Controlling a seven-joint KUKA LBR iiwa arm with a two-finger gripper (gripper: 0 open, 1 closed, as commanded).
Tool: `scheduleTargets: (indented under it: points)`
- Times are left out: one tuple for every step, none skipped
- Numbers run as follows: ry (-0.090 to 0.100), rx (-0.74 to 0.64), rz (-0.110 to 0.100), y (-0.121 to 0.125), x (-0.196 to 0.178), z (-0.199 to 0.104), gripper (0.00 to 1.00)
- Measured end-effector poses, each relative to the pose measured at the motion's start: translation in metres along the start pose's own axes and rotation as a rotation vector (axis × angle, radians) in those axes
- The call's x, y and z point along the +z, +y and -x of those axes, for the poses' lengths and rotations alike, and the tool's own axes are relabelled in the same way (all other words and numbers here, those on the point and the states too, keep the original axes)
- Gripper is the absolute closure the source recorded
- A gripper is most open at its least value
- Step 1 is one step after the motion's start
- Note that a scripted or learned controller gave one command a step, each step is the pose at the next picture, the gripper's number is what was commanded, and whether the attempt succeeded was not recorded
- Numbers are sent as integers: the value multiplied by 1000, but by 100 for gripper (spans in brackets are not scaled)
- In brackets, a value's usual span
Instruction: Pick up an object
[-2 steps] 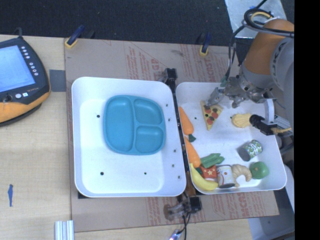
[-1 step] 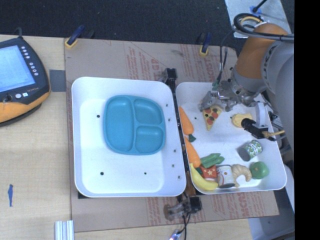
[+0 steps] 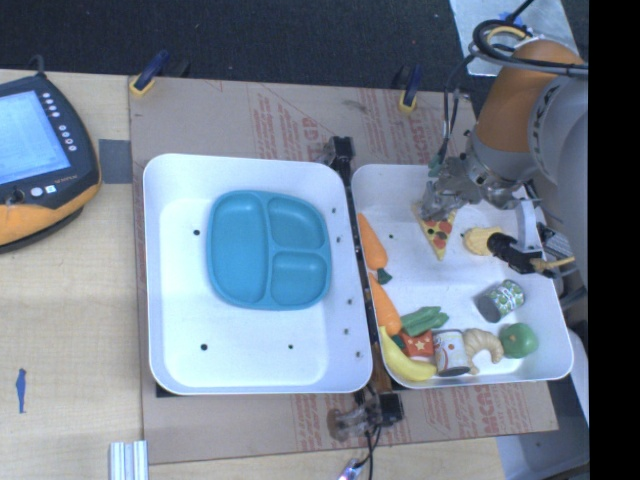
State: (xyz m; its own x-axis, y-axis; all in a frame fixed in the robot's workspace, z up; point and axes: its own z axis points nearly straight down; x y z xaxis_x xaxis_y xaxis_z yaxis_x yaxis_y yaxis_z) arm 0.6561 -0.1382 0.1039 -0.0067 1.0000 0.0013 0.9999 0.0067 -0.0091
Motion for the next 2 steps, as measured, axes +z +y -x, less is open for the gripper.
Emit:
scheduleTargets:
  points:
    - [0, 0, 0, 0, 0, 0, 0]
    - [0, -1, -1, 0, -10, 1, 100]
